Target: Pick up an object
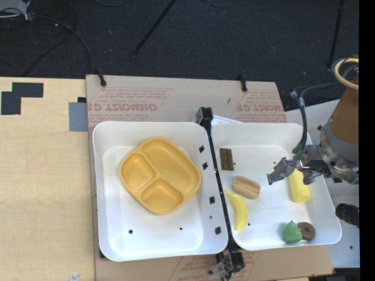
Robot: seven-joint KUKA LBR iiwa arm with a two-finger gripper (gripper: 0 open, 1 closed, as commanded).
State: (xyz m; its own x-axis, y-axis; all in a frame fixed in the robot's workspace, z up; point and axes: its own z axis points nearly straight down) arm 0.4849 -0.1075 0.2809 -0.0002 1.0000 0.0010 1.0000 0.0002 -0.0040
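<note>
Over the right bin (258,139), toward its right side, my gripper (293,170) hangs with its dark fingers spread apart and nothing between them; one finger (278,173) juts left toward the middle of the bin, the other sits close to the top of a yellow block (299,188). That block lies just below and beside my fingertips, standing roughly upright along the bin's right part, touching nothing else that I can make out. Behind the gripper my grey wrist and the orange band (345,119) rise off to the right, past the bin's edge. Moving out across the same bin: to the left of my fingers lies a tan bread roll (245,187), and just below it a yellow banana (238,210), curved and running lengthwise near the divider between the bins. Above the roll, near the bin's left wall, sits a small brown chocolate bar (226,159). In the lower right corner of the bin a green pear (291,232) lies right beside a brown doughnut (306,231), the two touching or very nearly so. Every one of these is loose on the bin floor, so the thing to pick up is down there among them, none of it lifted. Across the black divider, the left bin (117,239) holds one item: a yellow plate (160,174) with three compartments, lying flat and turned at an angle, near the bin's middle. Both bins rest on a cardboard sheet (176,98) on the pale wooden bench (41,186).
</note>
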